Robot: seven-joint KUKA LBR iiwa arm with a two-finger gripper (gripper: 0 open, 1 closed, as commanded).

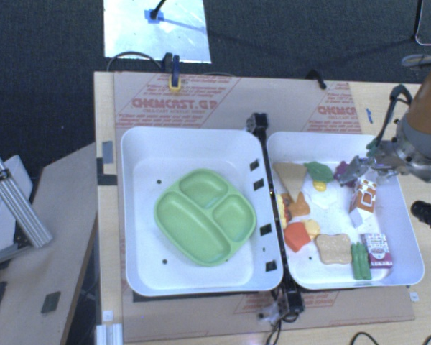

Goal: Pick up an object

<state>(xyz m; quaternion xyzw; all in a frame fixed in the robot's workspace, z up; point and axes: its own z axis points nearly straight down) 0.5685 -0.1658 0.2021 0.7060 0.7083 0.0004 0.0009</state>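
Two shallow white bins side by side on the bench. In the left bin (140, 192), a green plastic plate with three sections (205, 216). In the right bin (409, 254), lots of small toy foods. Grey arm with an orange band (425, 117) reaching in from the right, gripper (360, 167) low over the far right part of that bin. Fingers too blurry: cannot tell if open or shut, or if anything is held. Just near of the gripper, a small white and orange carton (364, 196), tilted. Just left of it, a purple toy piece (342, 169) and a green leafy toy (318, 170). Well nearer, a slice of toy bread (334, 248), a red block (297, 236), a green stick (360, 260) and a small red and white box (377, 250).
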